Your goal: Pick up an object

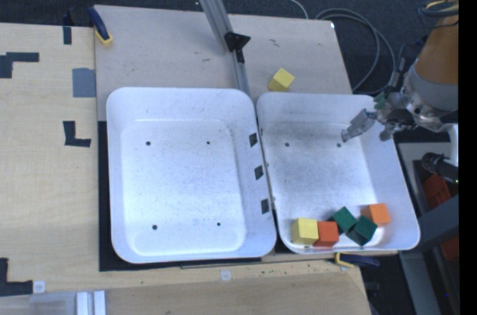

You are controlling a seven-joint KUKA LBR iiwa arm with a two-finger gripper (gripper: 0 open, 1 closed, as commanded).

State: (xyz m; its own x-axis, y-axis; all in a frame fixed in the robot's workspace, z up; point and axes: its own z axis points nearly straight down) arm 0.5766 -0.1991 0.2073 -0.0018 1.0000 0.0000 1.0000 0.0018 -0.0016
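I've got the tabletop (171, 45) under me with the two white bins side by side. The left bin (182, 172) is bare white floor from rim to rim. The right bin (320, 172) has its far and middle floor open too, so there's room there. My arm (436, 75) reaches in at the right bin's far right corner, and the pincer (367, 122) hangs over that corner, pointing toward the bin's middle; I can't tell how wide it stands. All the blocks are bunched along the right bin's near edge: a yellow block (304, 230) touching a red-orange block (326, 233), two dark green blocks (353, 224) just beside them, and an orange block (378, 214) nearest the near right corner. They're cube-like, no clear long axis. One more yellow cube (281, 80) sits on the tabletop just beyond the right bin's far edge. No readable writing anywhere.
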